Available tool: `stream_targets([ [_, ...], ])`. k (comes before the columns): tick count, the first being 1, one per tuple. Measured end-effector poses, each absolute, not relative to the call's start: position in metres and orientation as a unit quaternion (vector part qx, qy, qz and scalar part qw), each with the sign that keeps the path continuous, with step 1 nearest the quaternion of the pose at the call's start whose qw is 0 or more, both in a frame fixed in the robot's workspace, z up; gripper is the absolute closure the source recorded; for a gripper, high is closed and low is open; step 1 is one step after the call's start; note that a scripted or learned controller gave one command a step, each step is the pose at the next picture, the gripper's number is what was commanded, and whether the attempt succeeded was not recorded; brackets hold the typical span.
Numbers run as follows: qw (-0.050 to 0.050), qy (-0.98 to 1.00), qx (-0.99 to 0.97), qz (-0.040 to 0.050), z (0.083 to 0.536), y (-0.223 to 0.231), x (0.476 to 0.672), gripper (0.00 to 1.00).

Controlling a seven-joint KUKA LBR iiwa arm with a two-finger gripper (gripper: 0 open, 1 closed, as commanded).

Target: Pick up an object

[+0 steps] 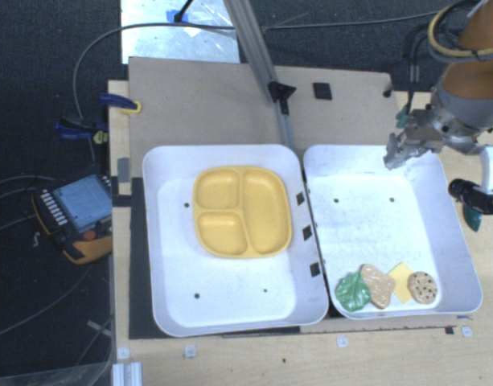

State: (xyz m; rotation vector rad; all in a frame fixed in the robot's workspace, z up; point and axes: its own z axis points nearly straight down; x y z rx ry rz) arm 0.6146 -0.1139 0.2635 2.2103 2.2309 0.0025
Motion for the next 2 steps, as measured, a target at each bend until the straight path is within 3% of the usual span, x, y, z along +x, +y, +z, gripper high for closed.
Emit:
stream_targets([
  [2, -0.001, 0.711, 0.703, 0.0008, 0.248, -0.004, 0.588, 1.0],
])
